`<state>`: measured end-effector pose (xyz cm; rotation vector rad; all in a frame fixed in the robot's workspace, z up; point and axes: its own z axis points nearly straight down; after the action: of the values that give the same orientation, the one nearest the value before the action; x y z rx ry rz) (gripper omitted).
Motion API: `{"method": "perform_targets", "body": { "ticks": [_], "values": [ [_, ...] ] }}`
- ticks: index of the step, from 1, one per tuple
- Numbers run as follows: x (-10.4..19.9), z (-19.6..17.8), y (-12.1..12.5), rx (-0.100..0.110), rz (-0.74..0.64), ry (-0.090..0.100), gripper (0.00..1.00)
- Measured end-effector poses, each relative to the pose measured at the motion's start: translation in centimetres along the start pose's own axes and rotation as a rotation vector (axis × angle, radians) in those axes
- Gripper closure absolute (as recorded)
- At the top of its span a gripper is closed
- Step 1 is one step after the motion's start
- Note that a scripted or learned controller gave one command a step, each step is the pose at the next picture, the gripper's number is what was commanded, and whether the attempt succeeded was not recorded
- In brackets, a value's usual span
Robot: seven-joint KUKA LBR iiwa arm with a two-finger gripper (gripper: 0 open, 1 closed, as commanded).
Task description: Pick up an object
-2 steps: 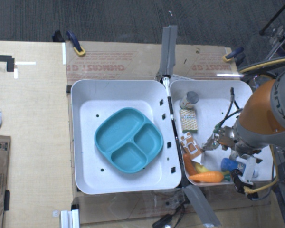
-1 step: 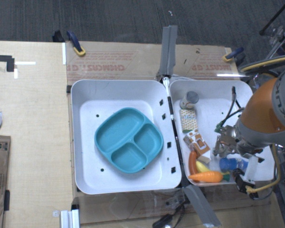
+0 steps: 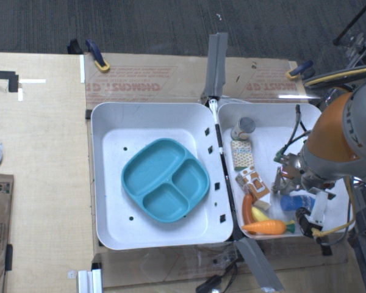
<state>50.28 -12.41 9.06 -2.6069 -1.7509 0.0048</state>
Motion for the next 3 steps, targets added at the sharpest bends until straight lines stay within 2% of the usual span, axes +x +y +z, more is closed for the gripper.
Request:
{"method": "perform_targets", "body": {
  "ticks": [1, 2, 3],
  "values": [
    [0.0, 0.0, 0.0, 0.0, 0.0, 0.0, 0.0],
    [-0.1, -0.8, 0.0, 0.002, -0.001, -0.002, 1.0],
    [5.9, -10.0, 0.1, 0.0, 0.007, -0.001, 1.0]
  ]
}}
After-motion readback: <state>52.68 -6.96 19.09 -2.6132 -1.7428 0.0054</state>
